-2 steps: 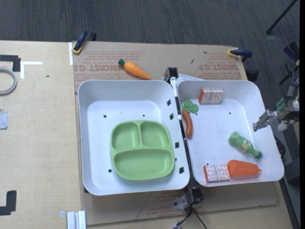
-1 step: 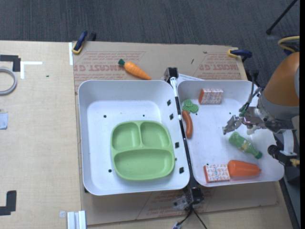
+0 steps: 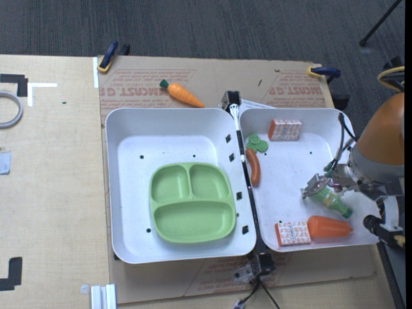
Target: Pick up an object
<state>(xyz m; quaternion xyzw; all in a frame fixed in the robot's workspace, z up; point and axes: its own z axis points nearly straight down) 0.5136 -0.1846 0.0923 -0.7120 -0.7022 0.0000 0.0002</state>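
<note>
Your gripper [image 3: 317, 188] sits low in the right bin [image 3: 290, 156], fingers pinched on a green bottle [image 3: 333, 202] lying tilted. Just beside it: large carrot [image 3: 328, 226], touching a small carton [image 3: 293, 233]. Sausage [image 3: 253, 167] and broccoli [image 3: 257, 144] hug the left wall; another carton [image 3: 285, 130] up top. Mid-floor is bare. Left bin [image 3: 129, 172] holds a green divided plate [image 3: 192, 202]. Small carrot [image 3: 182, 93] rests on cardboard behind.

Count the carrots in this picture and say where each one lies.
2. One carrot lies on the cardboard behind the left bin. The other carrot lies in the right bin, at its front edge, beside a small box. The arm may hide others.
</note>
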